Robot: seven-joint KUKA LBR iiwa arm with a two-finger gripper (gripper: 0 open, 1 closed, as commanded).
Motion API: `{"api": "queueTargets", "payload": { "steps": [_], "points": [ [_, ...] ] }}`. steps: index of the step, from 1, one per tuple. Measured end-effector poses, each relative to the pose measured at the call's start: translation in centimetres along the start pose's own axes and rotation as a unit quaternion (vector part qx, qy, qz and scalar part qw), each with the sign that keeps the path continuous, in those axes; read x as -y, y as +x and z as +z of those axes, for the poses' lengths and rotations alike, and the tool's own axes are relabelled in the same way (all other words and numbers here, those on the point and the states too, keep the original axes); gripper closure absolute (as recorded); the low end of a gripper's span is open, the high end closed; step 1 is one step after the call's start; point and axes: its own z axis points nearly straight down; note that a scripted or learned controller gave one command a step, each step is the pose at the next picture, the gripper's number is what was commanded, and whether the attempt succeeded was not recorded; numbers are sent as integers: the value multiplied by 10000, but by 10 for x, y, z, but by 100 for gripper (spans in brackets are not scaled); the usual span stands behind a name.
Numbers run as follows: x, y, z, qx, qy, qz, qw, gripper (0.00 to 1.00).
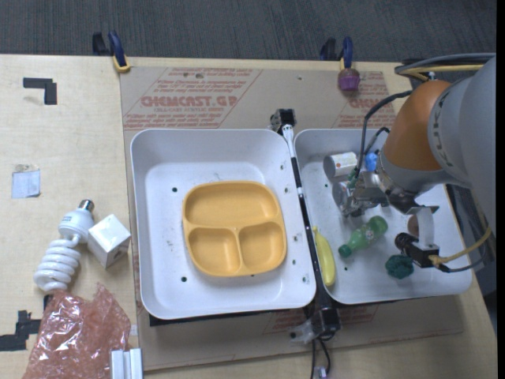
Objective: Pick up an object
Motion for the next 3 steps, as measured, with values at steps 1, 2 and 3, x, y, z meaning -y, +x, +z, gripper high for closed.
{"api": "queueTargets", "payload": {
  "steps": [1, 2, 3],
  "points": [
    [70, 7, 0, -5, 4, 21, 10000, 0],
    [3, -3, 0, 1, -1, 1, 10000, 0],
    [67, 7, 1, -5, 6, 21, 10000, 0]
  ]
}}
